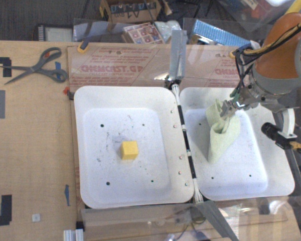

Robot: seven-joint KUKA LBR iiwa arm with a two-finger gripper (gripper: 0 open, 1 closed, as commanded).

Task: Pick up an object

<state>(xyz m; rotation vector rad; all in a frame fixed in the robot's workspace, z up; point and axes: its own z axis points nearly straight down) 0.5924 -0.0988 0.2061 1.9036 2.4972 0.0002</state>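
Already the cloth [221,130] hangs pinched in the claw [230,108], lifted over the right bin [278,182].

Its top is bunched between the clenched fingers while the lower end trails down to the bin floor, so the grab looks made and the lift only partly done. A yellow block [130,150] sits alone in the left bin [90,104]; scissors [40,68] lie on the surface, well apart. Nothing blocks the way up.
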